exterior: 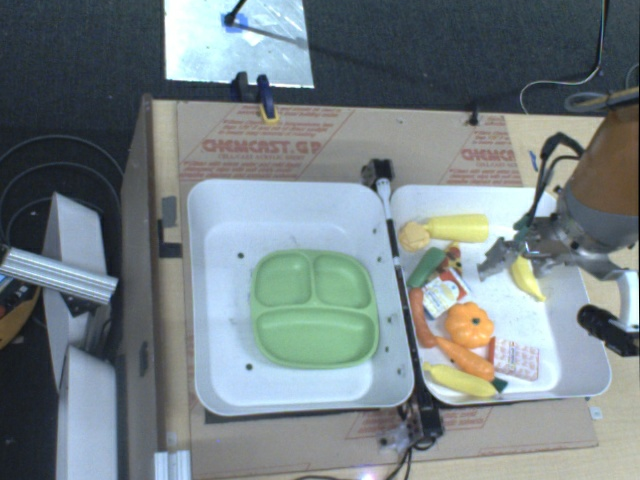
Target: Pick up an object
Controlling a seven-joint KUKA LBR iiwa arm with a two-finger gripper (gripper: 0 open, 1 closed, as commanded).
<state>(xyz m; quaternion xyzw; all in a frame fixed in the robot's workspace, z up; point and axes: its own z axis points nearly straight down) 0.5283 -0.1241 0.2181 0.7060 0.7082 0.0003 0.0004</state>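
- Where the bench (pixel 330 133) stands on a dark speckled floor, its top is a sheet of brown cardboard printed with red lettering, and two shallow white bins sit on it side by side, their inner rims touching under a black clip.
- A square of shiny foil (pixel 238 28) lies on the floor beyond the bench, and cables, white boxes and a metal bar crowd the floor at the view's left.
- The left bin (pixel 215 298) is smooth matte plastic with rounded corners; a pale green tray (pixel 315 306) with three compartments rests flat in its middle.
- The right bin (pixel 580 358) holds glossy toy food gathered toward its left half: a yellow corn cob (pixel 458 228) along the far side, a small yellow lemon (pixel 414 236) touching the cob's left end, a green pepper (pixel 427 266), a printed packet (pixel 443 293), a ribbed orange pumpkin (pixel 468 323), a long orange carrot (pixel 460 353), a red-and-white packet (pixel 517 358) and a yellow banana (pixel 462 380) by the near rim.
- Another yellow banana (pixel 527 276), short and curved, lies apart from that cluster, toward the right side of the bin.
- The grey arm reaches in from the right, its orange band high at the frame edge, the wrist tilted down and leftward.
- The gripper (pixel 512 258) hangs low over the right bin with its metal fingers spread apart; the curved banana lies just beside and partly under them, not pinched between them.
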